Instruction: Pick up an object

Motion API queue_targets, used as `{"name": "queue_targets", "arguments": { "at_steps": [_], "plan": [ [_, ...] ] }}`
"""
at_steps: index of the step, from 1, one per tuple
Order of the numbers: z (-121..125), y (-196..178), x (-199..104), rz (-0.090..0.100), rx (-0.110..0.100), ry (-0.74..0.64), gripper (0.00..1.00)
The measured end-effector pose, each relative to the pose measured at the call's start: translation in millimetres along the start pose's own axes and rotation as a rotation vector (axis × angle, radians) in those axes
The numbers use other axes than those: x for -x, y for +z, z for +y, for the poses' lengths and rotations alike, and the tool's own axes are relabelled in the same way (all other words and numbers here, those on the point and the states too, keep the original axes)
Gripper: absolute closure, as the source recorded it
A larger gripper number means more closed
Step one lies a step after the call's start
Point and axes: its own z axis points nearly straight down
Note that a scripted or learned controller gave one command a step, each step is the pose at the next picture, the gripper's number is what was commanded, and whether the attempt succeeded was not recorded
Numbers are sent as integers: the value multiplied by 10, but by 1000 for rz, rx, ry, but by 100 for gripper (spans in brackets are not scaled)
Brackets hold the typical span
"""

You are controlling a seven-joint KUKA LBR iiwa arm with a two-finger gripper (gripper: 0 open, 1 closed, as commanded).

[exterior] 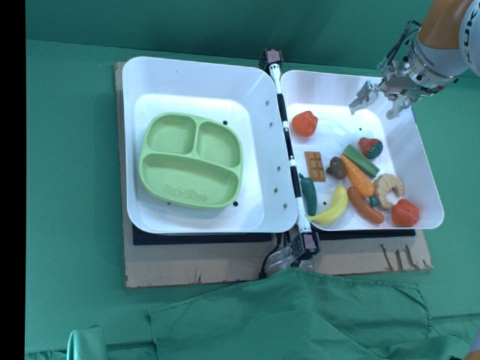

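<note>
Gripper (379, 100) hangs spread and holding nothing over the far end of the right bin (427, 172), above the toy food. The tomato (304, 123) lies alone toward the bin's left, well apart from the crowded carrot (358, 175) and banana (333, 207). Choosing it looks wisest: centre over it and descend straight, fingers straddling it, before closing.

Arm (454, 10): orange band up top, smooth and rounded, then a grey segment below it toward the wrist. Wrist section is a short silver-grey metal cylinder with darker seams. Thin dark cable runs along the outer side of the wrist. End effector (381, 102): bare metal, light grey, two slim fingers (362, 97) with angular tips, small dark hardware at the base. No markings legible at this resolution.
</note>
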Motion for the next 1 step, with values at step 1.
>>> {"name": "queue_targets", "arguments": {
  "at_steps": [1],
  "plan": [
    [-276, 584, -356, 2, 2, 1, 0]
  ]
}}
